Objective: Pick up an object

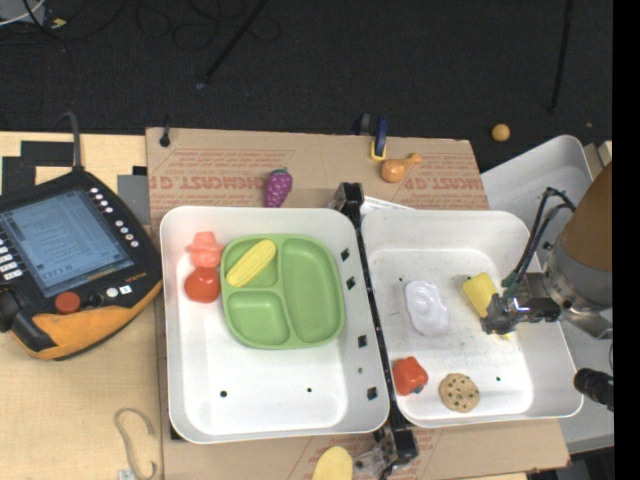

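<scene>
My gripper (499, 320) is low in the right bin (440, 236), right beside a yellow block (479, 291) near the bin's right side. Whether it touches the block I cannot tell. A white lumpy object (427, 306) lies left of the block. A red pepper-like object (409, 375) and a brown cookie (459, 393) lie near the front wall of the right bin. In the left bin (260, 408) a green divided plate (283, 290) carries a yellow corn cob (248, 261). A pink object (204, 248) and a red object (202, 285) sit left of the plate.
A teach pendant (70, 253) rests on the bench at the left. Behind the bins, on cardboard, are a purple grape bunch (278, 186) and an orange gourd-shaped object (397, 167). A yellow object (333, 463) lies in front of the bins. The black divider (362, 298) separates the bins.
</scene>
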`<state>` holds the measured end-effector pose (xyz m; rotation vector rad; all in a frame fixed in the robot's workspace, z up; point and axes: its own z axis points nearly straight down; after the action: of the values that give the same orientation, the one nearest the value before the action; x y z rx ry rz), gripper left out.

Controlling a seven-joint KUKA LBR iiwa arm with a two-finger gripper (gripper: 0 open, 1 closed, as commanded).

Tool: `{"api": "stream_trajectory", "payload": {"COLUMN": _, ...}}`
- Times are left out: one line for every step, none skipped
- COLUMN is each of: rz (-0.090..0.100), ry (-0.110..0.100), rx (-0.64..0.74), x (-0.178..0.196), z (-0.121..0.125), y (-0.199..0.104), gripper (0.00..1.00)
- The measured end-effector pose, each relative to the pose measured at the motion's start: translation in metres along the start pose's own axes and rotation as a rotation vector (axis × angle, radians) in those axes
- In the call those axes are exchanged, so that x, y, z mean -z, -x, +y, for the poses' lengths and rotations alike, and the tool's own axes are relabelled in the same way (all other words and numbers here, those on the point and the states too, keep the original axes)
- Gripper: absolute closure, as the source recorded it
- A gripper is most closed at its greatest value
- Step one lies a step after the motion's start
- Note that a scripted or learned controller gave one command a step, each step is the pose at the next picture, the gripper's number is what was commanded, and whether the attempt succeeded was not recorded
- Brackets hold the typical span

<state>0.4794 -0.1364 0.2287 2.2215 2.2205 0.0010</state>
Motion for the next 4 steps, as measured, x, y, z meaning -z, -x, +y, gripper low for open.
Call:
{"api": "stream_trajectory", "payload": {"rz": 0.002, "ry": -0.003, "rx": 0.004, "x": -0.005, "z": 0.019, "y": -0.044, "gripper": 1.0}}
{"api": "stream_trajectory", "payload": {"rz": 0.002, "ry": -0.003, "rx": 0.004, "x": 0.005, "z": 0.027, "y": -0.095, "gripper": 1.0}}
{"api": "stream_trajectory", "payload": {"rz": 0.002, "ry": -0.006, "rx": 0.003, "x": -0.009, "z": 0.038, "y": -0.146, "gripper": 1.0}}
{"api": "stream_trajectory", "payload": {"rz": 0.001, "ry": -0.003, "rx": 0.004, "x": 0.005, "z": 0.047, "y": -0.192, "gripper": 1.0}}
